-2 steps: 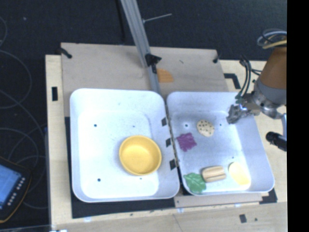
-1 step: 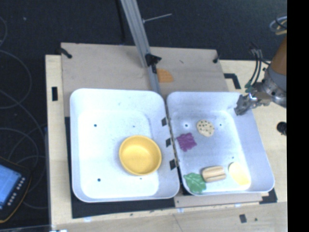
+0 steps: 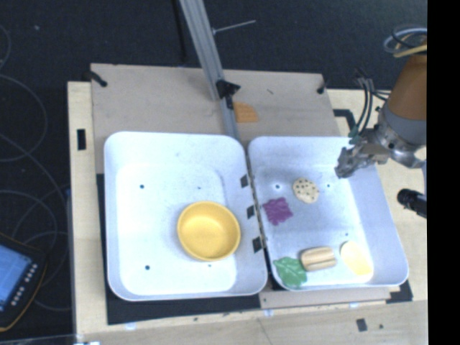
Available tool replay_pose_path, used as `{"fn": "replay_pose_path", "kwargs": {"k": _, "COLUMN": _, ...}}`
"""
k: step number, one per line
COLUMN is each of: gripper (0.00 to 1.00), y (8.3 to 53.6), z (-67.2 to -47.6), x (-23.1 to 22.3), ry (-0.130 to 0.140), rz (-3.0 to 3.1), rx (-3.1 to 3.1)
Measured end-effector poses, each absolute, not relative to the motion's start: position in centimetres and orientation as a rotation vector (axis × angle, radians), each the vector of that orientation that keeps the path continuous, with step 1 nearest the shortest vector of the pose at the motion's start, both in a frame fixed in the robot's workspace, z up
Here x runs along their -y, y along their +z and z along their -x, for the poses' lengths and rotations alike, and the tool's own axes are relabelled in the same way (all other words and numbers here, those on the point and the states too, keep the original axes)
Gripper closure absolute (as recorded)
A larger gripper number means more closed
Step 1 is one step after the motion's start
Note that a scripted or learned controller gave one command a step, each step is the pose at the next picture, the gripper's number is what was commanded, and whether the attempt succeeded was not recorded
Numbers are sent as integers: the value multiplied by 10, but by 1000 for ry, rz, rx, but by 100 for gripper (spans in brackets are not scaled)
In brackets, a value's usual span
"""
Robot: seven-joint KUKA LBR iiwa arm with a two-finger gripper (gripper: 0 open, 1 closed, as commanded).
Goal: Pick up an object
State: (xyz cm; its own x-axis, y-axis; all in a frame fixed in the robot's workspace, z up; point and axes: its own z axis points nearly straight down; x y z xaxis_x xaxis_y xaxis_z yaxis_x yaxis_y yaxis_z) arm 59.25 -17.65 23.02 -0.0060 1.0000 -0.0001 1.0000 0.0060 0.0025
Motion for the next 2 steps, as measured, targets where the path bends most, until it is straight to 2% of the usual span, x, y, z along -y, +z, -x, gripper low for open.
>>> {"fn": "replay_pose_path", "kwargs": {"k": 2, "gripper": 100, "y": 244, "z": -583, "x": 66, "ry": 5, "rz": -2213, "rx": -2231}}
